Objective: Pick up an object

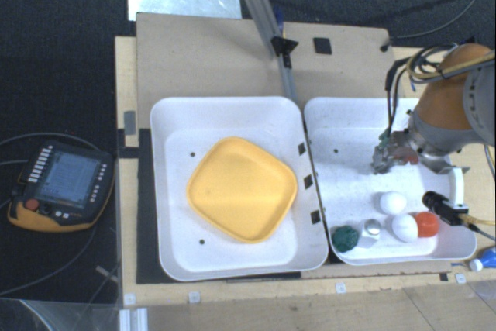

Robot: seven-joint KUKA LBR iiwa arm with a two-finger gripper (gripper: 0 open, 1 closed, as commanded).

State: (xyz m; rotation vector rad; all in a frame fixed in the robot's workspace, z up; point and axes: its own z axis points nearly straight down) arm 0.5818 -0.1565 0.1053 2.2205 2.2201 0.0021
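My gripper (382, 160) hangs over the middle of the right bin (341, 128), above bare white floor. Just below it toward the front lies a white ball (392, 202), and a second white ball (404, 226) sits beside an orange-red object (427, 224) near the front wall. A small silver-grey piece (372, 229) and a dark green lump (346, 237) lie in the front left corner of that bin. Nothing is visible in the gripper's grasp.
The left bin (174, 128) holds a large yellow square plate (242, 187). A grey pole (260, 0) slants across the bench behind the bins. A teach pendant (60, 188) lies on the floor at far left.
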